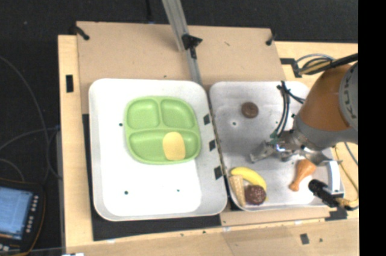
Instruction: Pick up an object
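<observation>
In the right bin (232, 98) lie a small brown round object (249, 109) near the back, a yellow banana (248, 176) at the front left, a dark brown lumpy object (256, 194) on a tan wafer-like piece just below it, and an orange carrot-like piece (301, 173) at the front right. My gripper (269, 152) reaches in from the right and hangs low over the bin's middle, between the brown round object and the banana. Nothing shows between its fingers.
The left bin (108, 188) holds a green divided plate (158, 128) with a pale yellow oval piece (174, 146) in its front compartment. A metal pole (170, 2) slants up from the bench's back. Cables run beside the arm at the right.
</observation>
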You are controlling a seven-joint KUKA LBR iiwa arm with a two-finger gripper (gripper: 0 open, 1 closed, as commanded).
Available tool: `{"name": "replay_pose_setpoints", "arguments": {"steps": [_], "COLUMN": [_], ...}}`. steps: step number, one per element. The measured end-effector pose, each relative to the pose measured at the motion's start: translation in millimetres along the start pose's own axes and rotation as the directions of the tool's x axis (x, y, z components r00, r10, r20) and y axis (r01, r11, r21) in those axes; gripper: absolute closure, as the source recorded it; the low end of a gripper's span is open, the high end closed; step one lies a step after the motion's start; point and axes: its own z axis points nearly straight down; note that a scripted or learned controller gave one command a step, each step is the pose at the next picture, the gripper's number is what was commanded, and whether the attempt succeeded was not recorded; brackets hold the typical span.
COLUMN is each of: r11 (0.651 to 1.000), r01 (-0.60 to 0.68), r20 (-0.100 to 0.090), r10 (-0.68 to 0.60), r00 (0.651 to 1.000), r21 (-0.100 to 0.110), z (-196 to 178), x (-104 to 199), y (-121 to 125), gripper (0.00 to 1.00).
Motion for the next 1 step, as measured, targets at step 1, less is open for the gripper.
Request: {"name": "replay_pose_setpoints", "arguments": {"steps": [1], "r11": [1.000], "r01": [-0.005], "r20": [0.001], "r10": [0.005], "r00": [1.000], "r21": [-0.009], "z": [-14.4], "x": [-1.3], "y": [2.4], "gripper": [1.00]}}
